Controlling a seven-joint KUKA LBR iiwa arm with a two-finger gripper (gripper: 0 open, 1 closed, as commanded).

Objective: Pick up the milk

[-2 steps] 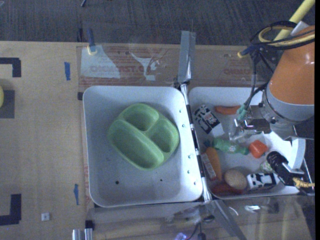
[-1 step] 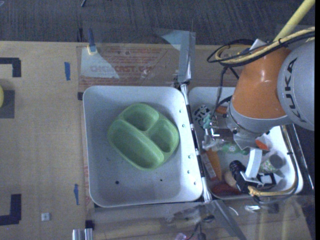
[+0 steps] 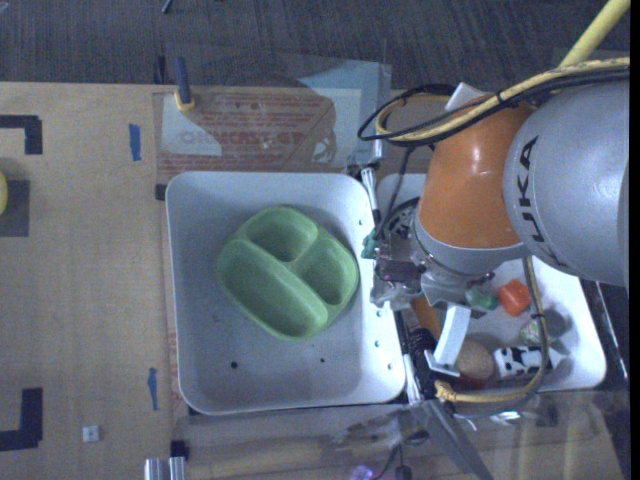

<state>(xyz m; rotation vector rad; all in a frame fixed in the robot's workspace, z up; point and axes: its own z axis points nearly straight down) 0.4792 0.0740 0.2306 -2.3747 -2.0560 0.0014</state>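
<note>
Where the arm point(image 3: 560, 168) covers the right bin point(image 3: 592, 360), milk point(image 3: 522, 360) lies seemingly left-right | gripper point(image 3: 392, 273) opening: cannot tell

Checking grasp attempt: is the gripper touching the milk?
Cannot tell. In the camera view the arm covers the gripper; the milk peeks out below it.

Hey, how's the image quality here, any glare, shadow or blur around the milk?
In the camera view, light is even on the left bin, the green divided plate sharp with a faint shadow; the arm looms close, shading the right bin, where the cow-patterned milk carton looks small and soft; pale glare lies on the clear sheet beyond.
</note>
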